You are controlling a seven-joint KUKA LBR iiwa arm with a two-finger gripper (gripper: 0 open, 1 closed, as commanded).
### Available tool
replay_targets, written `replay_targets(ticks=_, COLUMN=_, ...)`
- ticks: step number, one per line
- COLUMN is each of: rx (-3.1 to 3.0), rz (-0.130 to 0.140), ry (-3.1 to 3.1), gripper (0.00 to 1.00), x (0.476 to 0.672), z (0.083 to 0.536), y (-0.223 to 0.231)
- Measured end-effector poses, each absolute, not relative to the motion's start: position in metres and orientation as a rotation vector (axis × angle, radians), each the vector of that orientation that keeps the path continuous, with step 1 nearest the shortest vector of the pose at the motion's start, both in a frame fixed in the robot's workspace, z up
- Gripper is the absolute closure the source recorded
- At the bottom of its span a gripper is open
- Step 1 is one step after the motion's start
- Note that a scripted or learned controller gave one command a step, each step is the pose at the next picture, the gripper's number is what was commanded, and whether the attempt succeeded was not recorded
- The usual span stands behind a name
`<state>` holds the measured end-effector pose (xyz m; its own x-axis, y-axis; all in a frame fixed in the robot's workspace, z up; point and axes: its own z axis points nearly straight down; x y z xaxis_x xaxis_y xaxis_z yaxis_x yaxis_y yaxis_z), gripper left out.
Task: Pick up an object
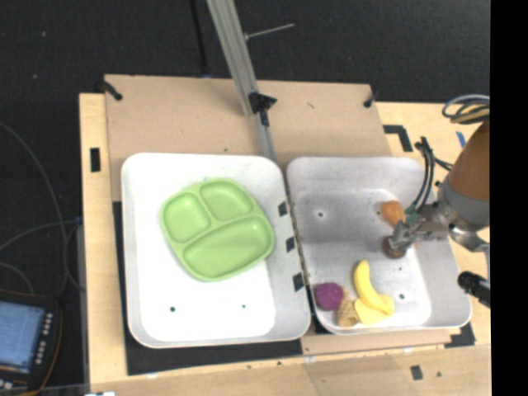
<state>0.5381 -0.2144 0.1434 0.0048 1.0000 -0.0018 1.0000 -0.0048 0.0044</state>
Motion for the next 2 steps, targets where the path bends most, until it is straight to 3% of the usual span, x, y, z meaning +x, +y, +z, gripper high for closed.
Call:
replay_targets(ticks=1, rx=2.213, rz=0.004, ry=2.22, gripper=1.0, x=0.545, z=0.19, y=-0.211)
replay_targets(ticks=2, rx=2.211, rz=0.005, ry=2.219, gripper=1.0, x=0.54, z=0.253, y=-0.213)
